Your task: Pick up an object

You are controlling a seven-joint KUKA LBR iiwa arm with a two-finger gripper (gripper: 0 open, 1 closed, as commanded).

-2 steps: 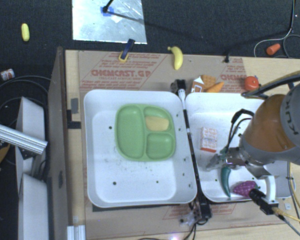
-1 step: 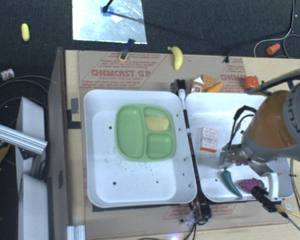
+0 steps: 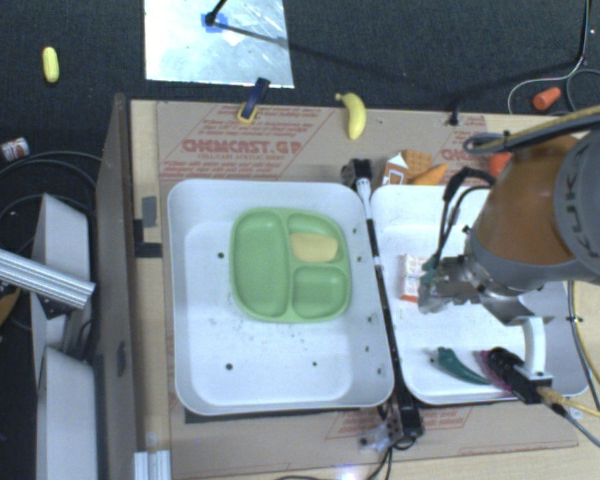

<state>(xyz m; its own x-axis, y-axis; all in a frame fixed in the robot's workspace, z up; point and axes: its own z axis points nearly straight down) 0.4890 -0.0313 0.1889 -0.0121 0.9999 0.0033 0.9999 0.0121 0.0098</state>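
You see dark carpet [image 3: 60, 8] around the cardboard-topped bench [image 3: 270, 138], a shiny metal sheet [image 3: 215, 28] lying on it behind.

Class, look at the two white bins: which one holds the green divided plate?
The left bin holds the green divided plate; the right bin, under the arm, holds small items instead.

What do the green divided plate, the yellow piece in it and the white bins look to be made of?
Green divided plate: probably molded plastic, matte, with uniform color and rounded compartment walls. Yellow piece, in its upper right compartment: soft-edged and pale, maybe sponge or foam; too blurred to say. Left bin and right bin: likely smooth, thin-walled plastic with rounded corners.
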